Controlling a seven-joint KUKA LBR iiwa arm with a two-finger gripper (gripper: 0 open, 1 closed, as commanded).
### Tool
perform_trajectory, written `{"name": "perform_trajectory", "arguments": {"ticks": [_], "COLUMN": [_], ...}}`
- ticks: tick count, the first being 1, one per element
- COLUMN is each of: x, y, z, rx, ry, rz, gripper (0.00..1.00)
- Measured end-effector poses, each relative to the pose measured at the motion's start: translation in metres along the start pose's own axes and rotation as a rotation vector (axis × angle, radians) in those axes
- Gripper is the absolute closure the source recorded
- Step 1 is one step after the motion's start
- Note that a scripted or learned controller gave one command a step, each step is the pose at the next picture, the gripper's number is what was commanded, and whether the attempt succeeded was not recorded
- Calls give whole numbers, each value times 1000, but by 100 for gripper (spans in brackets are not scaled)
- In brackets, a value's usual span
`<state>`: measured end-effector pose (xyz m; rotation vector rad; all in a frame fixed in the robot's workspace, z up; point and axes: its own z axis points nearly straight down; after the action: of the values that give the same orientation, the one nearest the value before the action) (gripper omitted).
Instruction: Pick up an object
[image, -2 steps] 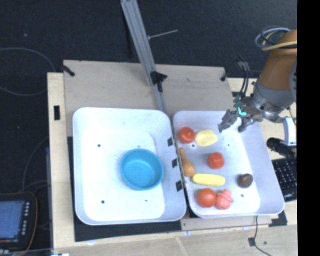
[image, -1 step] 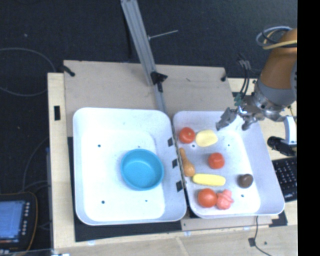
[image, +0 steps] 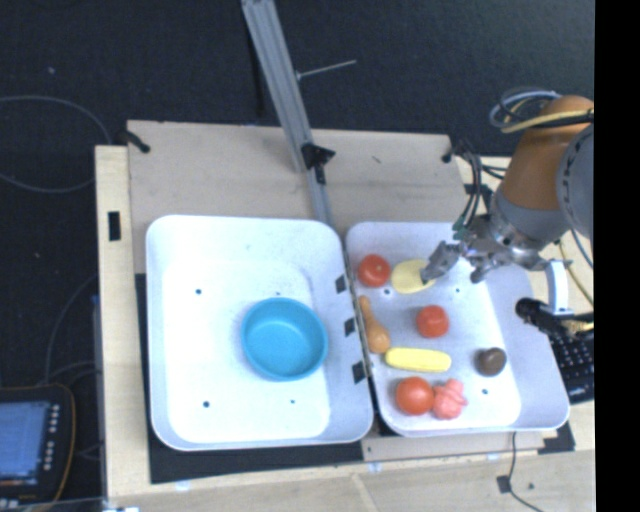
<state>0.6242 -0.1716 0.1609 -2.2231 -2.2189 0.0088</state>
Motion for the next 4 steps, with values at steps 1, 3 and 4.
{"name": "perform_trajectory", "arguments": {"ticks": [1,3,4], "x": [8,6,2], "y": [2,3,15], "z": [59,46,-8], "rx": [0,-7,-11], "ry": [1,2,4], "rz": [-7,-3,-7], "gripper": [0,100,100]}}
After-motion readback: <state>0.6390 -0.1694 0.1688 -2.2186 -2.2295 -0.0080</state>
